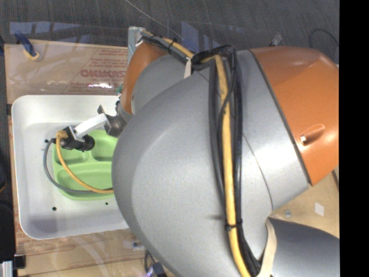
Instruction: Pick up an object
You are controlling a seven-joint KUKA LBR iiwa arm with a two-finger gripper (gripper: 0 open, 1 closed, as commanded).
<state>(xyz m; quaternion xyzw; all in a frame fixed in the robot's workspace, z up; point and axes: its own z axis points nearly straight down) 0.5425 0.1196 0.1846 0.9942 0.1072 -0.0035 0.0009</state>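
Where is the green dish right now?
In the camera view, the green dish lies in the white bin on the view's left, near the bin's middle, its right edge hidden under the grey arm.

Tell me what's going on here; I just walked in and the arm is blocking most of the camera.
The grey and orange arm has reached in from the right and leans over the left white bin. A light green, tray-like object lies in that bin, right under the wrist end of the arm. The arm's bulk covers the spot where a grasp would happen, so I cannot tell whether anything has been picked up yet.
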